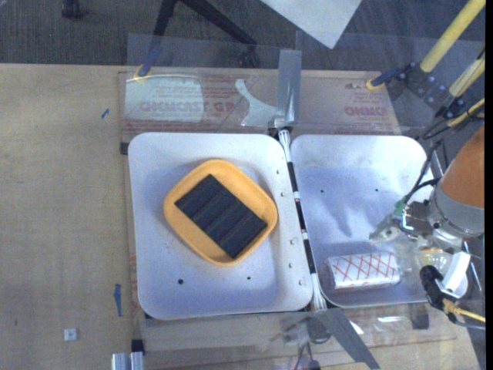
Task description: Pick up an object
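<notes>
Yellow tray (pixel 220 220) with dark ridged insert, left bin; red-latticed white packet (pixel 363 270) flat, right bin

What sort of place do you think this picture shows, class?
Probably a robotics lab or test workshop: a robot arm reaches over two white bins on a wooden bench, with an office chair base on the carpet behind.

The arm (pixel 462 187) shows an orange band above a grey wrist section. Black cables run alongside the wrist housing. A green indicator light sits on the metallic wrist assembly, and a white connector block hangs beneath it.
</notes>
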You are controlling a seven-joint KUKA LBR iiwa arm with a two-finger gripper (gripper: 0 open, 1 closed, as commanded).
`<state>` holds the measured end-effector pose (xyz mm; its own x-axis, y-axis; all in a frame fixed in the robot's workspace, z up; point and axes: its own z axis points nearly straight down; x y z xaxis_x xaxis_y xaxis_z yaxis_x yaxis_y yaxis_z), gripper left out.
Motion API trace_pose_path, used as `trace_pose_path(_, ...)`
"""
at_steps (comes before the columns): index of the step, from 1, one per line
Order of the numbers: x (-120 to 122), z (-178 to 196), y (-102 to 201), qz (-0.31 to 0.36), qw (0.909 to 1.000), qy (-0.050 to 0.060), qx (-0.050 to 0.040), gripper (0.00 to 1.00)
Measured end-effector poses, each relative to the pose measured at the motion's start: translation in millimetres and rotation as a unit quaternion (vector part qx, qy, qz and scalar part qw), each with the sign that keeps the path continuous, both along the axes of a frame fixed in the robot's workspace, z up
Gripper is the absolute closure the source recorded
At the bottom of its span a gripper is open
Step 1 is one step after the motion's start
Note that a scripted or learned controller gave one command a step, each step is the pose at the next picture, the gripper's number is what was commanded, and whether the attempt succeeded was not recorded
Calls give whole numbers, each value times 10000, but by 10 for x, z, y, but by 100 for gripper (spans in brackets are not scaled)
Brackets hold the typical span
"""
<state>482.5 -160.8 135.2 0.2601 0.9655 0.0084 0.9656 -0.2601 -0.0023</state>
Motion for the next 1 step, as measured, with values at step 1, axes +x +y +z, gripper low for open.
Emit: trace_pose_path(1,-35,191,176,1257,9921,6,-33,0)
